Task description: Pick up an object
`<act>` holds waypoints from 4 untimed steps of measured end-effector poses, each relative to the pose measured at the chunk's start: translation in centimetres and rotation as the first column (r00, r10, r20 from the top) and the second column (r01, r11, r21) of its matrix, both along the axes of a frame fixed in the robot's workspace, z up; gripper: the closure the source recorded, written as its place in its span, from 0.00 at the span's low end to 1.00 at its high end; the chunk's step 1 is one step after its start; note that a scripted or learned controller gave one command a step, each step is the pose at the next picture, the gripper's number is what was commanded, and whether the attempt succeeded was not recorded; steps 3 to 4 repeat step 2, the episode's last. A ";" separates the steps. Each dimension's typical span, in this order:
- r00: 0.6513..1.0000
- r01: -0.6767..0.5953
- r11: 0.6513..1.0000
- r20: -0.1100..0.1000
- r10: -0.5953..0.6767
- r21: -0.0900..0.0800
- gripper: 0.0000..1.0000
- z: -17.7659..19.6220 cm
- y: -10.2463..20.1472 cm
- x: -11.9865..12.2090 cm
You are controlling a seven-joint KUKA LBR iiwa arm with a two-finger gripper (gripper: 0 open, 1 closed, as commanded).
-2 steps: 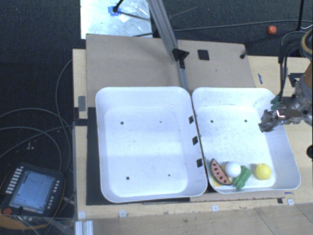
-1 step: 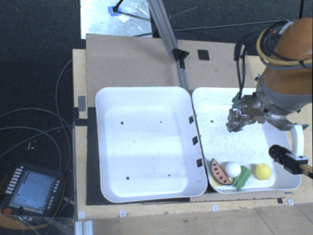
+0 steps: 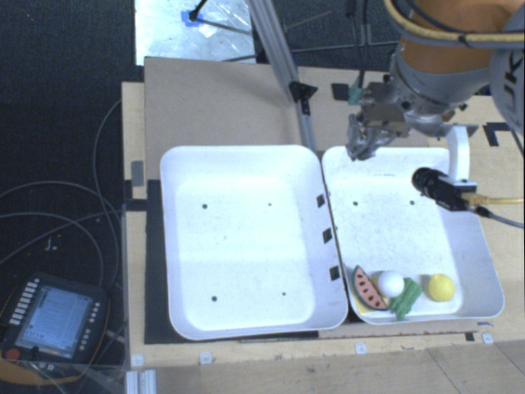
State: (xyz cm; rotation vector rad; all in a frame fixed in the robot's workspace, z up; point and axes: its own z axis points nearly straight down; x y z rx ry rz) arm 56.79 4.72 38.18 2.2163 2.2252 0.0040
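Here the worktop (image 3: 221,97), a pale brown board, fills the middle of the frame and carries two shallow white bins side by side. The left bin (image 3: 242,240) sits in the centre of the picture, its floor showing four small dark dots. The right bin (image 3: 410,236) touches it along the inner edge, where small black clips sit on the seam.

The arm (image 3: 455,31), grey with an orange band, comes in at the upper right of the frame. Its claw (image 3: 361,148) hangs over the far left corner of the right bin, pointing down; whether it is released or clenched cannot be told, and nothing can be seen in it. A black cylindrical part on a white bracket (image 3: 443,187) sits at the right bin's far right side.

The objects lie in a row along the near edge of the right bin, at the lower right of the frame, well apart from the claw: a watermelon slice (image 3: 367,290), a white ball (image 3: 390,284) touching it, a green piece (image 3: 408,296) just beside the ball, and a yellow lemon (image 3: 441,286) near the green piece.

A handheld control pendant (image 3: 53,318) rests at the lower left of the frame.
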 end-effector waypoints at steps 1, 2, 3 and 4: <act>1.000 0.003 1.000 -0.006 -0.003 -0.002 1.00 -4.7 0.3 5.3; 1.000 0.007 1.000 -0.002 -0.007 -0.001 1.00 -5.7 -3.2 -1.4; 1.000 0.007 1.000 -0.002 -0.007 -0.001 1.00 -5.7 -3.2 -1.4; 1.000 0.007 1.000 -0.002 -0.007 -0.001 1.00 -5.7 -3.2 -1.4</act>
